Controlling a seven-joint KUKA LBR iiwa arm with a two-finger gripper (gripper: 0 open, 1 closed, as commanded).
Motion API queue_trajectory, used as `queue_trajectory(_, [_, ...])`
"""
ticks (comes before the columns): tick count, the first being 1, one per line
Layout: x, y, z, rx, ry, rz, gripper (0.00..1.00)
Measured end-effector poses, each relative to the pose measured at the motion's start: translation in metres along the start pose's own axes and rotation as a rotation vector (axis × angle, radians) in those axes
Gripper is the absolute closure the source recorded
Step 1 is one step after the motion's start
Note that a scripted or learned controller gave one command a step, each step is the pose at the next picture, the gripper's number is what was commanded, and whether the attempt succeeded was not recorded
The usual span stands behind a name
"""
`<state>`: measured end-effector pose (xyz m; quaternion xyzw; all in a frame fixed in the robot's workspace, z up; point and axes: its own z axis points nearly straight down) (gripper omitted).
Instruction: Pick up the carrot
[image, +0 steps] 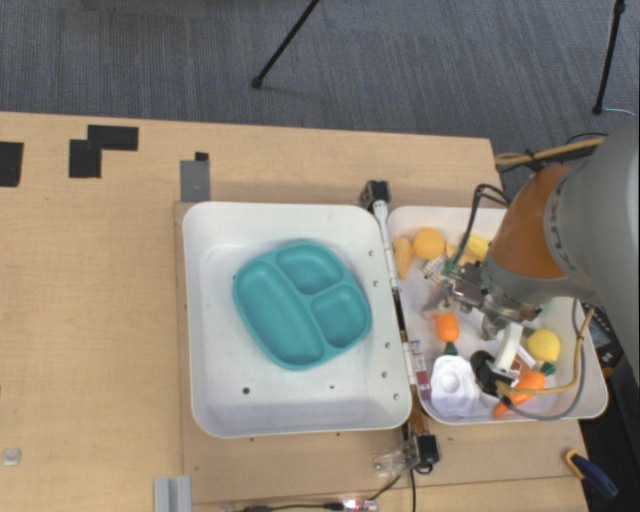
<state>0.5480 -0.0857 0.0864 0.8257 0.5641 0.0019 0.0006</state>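
Observation:
A small orange carrot (447, 327) with a green end lies in the middle of the right white bin (590, 400). My gripper (455, 292) hangs low over that bin, just behind the carrot and a little to its right. From this angle nothing shows between the gripper's metal parts, and the carrot sits apart from them on the bin floor. The grey arm with its orange band (525, 235) reaches in from the right and hides part of the bin.
The right bin also holds an orange ball (429, 243), a pale orange piece (403, 256), a yellow piece (477, 246), a lemon (544, 346), a white bottle (452, 384) and another orange item (528, 382). A teal divided plate (300, 303) lies in the left bin (215, 400).

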Motion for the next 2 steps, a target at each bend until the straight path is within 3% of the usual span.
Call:
queue_trajectory(1, [0.002,0.002,-0.011,-0.005,0.002,-0.003,1.0])
queue_trajectory(2, [0.072,0.0,-0.098,0.001,0.0,-0.062,1.0])
